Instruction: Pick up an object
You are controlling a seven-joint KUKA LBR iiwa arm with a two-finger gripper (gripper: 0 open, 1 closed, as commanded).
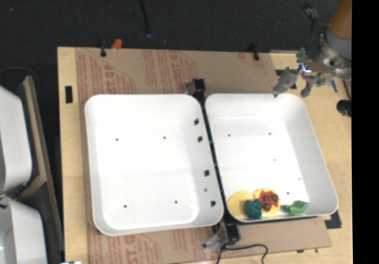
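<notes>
A small heap of objects lies in the near corner of the right bin (308, 138): a pale yellow piece (238, 202), a teal object (253, 209), a red and orange object (270, 198) and a green object (295, 206). My gripper (294, 86) hangs above the far right edge of that bin, well away from the heap. Its two fingers are spread apart with nothing between them.
The left bin (95, 156) lies beside the right one, with a row of black clips (201, 138) along the seam between them. Both rest on a brown board (148, 70). White shapes (15, 138) stand at the far left.
</notes>
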